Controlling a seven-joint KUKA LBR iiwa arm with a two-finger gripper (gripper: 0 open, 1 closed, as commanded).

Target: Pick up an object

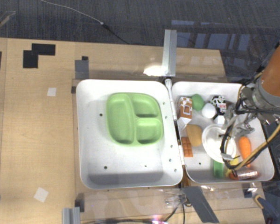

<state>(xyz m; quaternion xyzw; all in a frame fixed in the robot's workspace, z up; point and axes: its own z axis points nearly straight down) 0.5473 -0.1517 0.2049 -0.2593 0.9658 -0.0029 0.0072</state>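
- The landmark is the green divided plate (pixel 133 118), which lies alone in the left white bin (pixel 91 171) on the wooden worktop (pixel 32 139).
- The right white bin (pixel 266 169), just right of the plate's bin, carries the clutter.
- The arm (pixel 275 80) reaches in from the far right of the plate, orange band above grey wrist.
- The pincer (pixel 233 134) hangs over a white bowl (pixel 212 141), right of the plate; cables hide it, so I cannot tell how wide it stands.
- An orange carrot (pixel 245 148) lies just right of the bowl.
- A tan potato-like piece (pixel 194 133) lies between plate and bowl.
- A green ball (pixel 197 101) and a white ball (pixel 208 110) sit touching, up-right of the plate.
- A small black-and-white cow figure (pixel 219 103) sits beside them.
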